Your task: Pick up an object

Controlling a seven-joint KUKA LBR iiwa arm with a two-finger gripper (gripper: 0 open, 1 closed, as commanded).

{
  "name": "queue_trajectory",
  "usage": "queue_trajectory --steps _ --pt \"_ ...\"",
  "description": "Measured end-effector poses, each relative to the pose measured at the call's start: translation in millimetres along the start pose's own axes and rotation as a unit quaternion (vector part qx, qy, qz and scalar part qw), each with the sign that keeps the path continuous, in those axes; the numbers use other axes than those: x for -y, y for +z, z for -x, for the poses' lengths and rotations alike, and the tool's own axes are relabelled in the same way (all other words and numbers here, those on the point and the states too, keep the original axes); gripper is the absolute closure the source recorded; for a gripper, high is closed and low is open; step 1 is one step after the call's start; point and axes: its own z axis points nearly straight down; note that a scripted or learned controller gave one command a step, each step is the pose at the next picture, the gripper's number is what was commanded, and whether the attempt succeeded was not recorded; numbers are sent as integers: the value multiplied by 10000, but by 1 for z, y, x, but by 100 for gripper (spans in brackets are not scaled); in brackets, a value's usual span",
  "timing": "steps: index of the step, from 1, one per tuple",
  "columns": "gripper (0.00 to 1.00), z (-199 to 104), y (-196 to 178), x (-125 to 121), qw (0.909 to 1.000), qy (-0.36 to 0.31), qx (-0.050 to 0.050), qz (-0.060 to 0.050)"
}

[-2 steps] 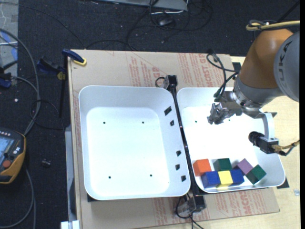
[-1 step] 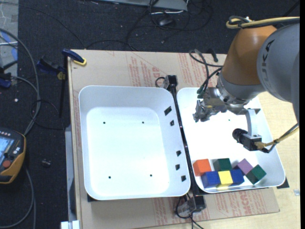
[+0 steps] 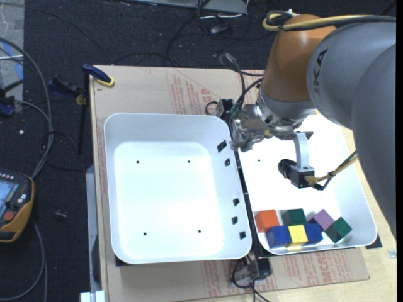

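Overhead, end effector (image 3: pixel 242 137) over right bin (image 3: pixel 359 187), grip state unreadable; coloured blocks (image 3: pixel 301 226) clustered below.

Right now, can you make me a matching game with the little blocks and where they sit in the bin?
Column one:
1. orange block
2. yellow block
3. purple block
4. light green block

Column two:
A. farthest right in the cluster
B. between two blue blocks in the front row
C. farthest left in the back row
D. back row, just left of the light green one

Pairs: 1-C, 2-B, 3-D, 4-A
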Motion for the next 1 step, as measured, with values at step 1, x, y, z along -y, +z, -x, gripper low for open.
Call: queue_trajectory --steps 1 --pt "100 -52 -6 -5 10000 1 0 1"
